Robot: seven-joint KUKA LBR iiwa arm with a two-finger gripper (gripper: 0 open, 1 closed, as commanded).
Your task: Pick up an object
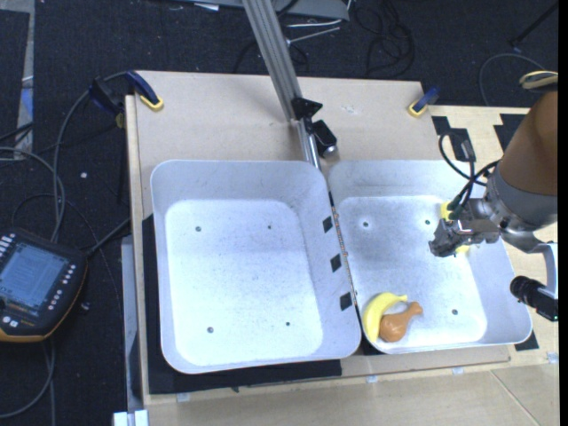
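The bench (231,114) carries two shallow white bins side by side. The left bin (173,264) sits next to the right bin (497,313), and their inner rims meet along a seam marked by small dark tabs.

Two objects lie in the right bin, at its near-left corner. A yellow banana (380,305) curves against the bin wall. An orange-brown chicken drumstick (397,321) lies touching the banana on its right side, with its narrow end pointing right.

The arm (532,171) enters from the right and ends over the right half of the right bin. The end effector (446,242) is positioned above the bin floor, far and right of the two objects and well apart from them. A small yellow part is visible beside it. Whether the end effector is open or closed cannot be determined. No object is seen in its grasp.

A handheld control pendant (31,282) lies on the dark floor left of the bench. A slanted metal rail (275,51) crosses the far edge of the bench.
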